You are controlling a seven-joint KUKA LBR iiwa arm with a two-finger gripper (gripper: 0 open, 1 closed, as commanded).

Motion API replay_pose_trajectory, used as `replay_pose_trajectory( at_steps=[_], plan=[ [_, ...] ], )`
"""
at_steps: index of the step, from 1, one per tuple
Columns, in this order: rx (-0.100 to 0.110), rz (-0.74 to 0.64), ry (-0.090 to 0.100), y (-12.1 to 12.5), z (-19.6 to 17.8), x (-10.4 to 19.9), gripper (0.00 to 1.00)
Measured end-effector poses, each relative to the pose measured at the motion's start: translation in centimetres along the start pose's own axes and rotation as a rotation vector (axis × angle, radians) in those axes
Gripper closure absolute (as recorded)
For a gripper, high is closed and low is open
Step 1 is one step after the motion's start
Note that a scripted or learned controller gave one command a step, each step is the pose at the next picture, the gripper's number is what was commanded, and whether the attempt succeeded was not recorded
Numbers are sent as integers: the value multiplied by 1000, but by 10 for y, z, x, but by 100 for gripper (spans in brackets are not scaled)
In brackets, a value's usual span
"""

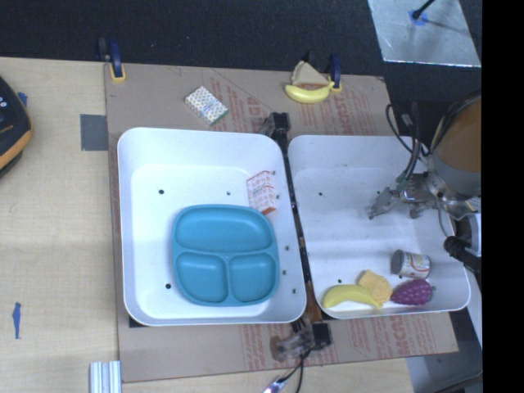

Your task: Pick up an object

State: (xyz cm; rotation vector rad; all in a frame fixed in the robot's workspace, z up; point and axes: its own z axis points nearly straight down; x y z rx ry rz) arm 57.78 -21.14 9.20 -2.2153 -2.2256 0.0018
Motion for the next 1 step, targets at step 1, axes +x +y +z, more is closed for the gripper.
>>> replay_pose_trajectory(
  at_steps=[1],
  plan=[
    [0,0,0,79,-1,-1,0]
  ],
)
